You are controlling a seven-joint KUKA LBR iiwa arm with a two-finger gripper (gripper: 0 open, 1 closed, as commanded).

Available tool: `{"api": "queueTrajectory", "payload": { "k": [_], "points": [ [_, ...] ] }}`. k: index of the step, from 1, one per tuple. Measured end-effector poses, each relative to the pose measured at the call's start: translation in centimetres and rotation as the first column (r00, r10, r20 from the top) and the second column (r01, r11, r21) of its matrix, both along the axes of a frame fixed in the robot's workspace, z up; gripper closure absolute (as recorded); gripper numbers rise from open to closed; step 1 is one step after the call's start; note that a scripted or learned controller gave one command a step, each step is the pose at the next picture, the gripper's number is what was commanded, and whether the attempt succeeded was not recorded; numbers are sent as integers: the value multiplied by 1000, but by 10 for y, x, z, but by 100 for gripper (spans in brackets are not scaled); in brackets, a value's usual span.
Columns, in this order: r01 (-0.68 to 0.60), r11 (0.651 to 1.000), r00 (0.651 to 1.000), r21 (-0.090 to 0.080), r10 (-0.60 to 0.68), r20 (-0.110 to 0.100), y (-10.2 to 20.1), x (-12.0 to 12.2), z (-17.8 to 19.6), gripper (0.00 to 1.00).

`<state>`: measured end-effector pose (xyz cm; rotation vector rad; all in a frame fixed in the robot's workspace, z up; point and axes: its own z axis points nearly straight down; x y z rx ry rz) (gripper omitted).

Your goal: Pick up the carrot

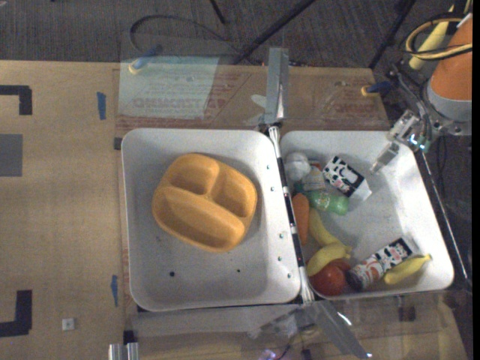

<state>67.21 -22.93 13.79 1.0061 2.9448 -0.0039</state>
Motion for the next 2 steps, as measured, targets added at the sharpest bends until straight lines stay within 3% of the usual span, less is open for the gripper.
{"api": "queueTrajectory", "payload": {
  "k": [2],
  "points": [
    [-1, 1000, 1000, 1, 1, 1, 0, 0, 0, 0]
  ]
}}
